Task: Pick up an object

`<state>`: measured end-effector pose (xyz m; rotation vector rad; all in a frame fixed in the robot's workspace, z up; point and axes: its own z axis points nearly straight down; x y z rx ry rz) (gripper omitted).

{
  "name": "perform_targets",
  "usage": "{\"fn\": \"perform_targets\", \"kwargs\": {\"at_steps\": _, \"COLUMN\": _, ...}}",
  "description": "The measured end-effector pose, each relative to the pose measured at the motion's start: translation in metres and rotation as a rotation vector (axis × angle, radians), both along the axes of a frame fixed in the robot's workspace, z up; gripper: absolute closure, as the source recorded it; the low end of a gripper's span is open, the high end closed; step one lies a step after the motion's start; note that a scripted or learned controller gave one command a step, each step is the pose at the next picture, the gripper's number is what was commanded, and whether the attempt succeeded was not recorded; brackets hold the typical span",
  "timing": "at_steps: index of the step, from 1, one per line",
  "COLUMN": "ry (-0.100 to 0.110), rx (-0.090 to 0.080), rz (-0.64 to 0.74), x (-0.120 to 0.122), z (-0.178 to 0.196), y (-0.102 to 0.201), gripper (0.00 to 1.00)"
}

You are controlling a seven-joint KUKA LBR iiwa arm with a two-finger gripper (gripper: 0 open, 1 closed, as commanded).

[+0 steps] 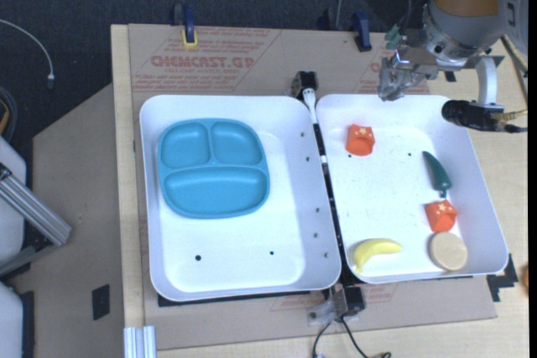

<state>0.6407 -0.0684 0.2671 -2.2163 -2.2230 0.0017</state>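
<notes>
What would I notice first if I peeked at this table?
Probably the big blue plastic plate with three compartments, lying in the left white bin. Next, the bright toy foods in the right white bin: a yellow banana near the front edge and an orange-red cup-shaped piece towards the back. The robot's metal gripper hangs above that bin's back edge.
</notes>
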Motion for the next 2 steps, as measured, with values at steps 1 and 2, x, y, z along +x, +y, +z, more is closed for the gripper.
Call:
{"fn": "perform_targets", "kwargs": {"at_steps": 1, "ry": 0.000, "rx": 0.000, "rz": 0.000, "x": -0.010, "z": -0.007, "y": 0.057, "gripper": 1.00}}
{"fn": "perform_targets", "kwargs": {"at_steps": 2, "ry": 0.001, "rx": 0.000, "rz": 0.002, "x": -0.026, "z": -0.016, "y": 0.116, "gripper": 1.00}}
